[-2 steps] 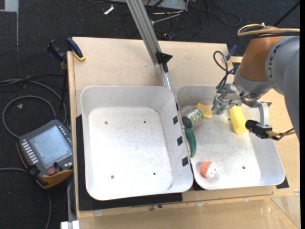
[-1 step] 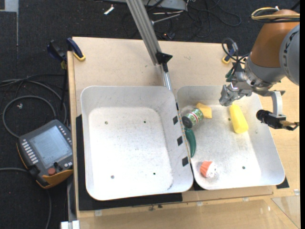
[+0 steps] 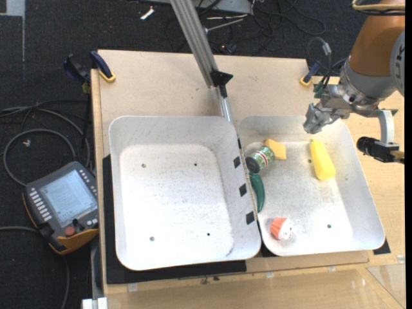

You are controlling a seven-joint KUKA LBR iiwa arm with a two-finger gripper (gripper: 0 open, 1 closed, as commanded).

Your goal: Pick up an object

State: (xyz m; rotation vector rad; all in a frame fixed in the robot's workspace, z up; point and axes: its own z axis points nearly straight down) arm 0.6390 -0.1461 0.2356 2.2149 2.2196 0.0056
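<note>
Gripper (image 3: 314, 125) hovers above the far rim of the right bin (image 3: 360, 192); whether it is open cannot be told. Nearest target: yellow block (image 3: 322, 159), lying just toward the camera from the tool, its long axis running roughly near-to-far. Nothing is seen held.

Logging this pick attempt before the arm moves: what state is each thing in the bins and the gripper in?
Yellow oblong block: lying flat, right bin, untouched.
Small yellow wedge: lying beside the can.
Green-labelled can: on its side.
Green curved pepper-like toy: lying along the bin's left wall.
Orange-and-white small toy: lying near the front.
Gripper: hovering above the right bin, holding nothing.
</note>
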